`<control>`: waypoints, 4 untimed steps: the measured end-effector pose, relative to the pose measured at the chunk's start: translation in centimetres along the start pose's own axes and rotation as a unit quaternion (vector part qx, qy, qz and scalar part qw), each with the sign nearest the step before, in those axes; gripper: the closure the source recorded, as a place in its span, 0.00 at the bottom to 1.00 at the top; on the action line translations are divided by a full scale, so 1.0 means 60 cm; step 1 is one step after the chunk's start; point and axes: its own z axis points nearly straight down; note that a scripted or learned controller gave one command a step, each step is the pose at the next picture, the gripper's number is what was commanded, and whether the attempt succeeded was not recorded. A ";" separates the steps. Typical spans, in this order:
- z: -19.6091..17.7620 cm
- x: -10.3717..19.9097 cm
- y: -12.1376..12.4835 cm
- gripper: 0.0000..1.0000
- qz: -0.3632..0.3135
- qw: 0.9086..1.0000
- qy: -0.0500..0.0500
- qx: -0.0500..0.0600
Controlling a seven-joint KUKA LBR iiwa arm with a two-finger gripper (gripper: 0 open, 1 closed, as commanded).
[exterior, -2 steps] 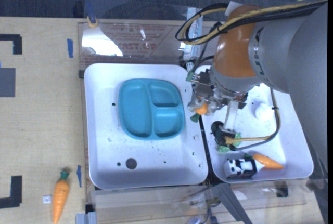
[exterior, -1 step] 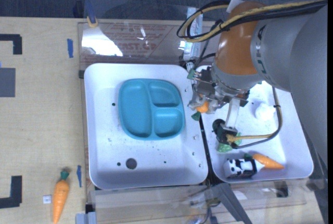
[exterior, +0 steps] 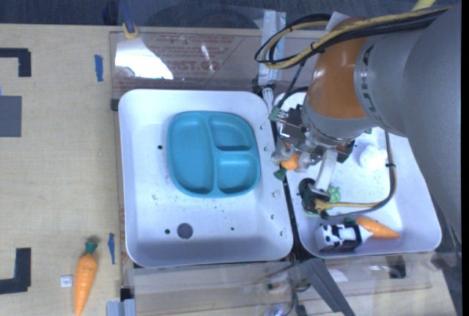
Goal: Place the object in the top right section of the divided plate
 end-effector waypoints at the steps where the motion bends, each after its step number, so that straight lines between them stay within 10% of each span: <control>1: -0.074 0.135 0.049 1.00 -0.181 0.984 0.000 -0.004; 2: 0.001 -0.038 0.025 1.00 -0.184 0.983 -0.002 -0.001; 3: -0.001 0.048 -0.021 1.00 -0.195 0.981 0.000 -0.002; 4: -0.002 0.046 -0.019 0.00 -0.194 0.981 0.000 -0.002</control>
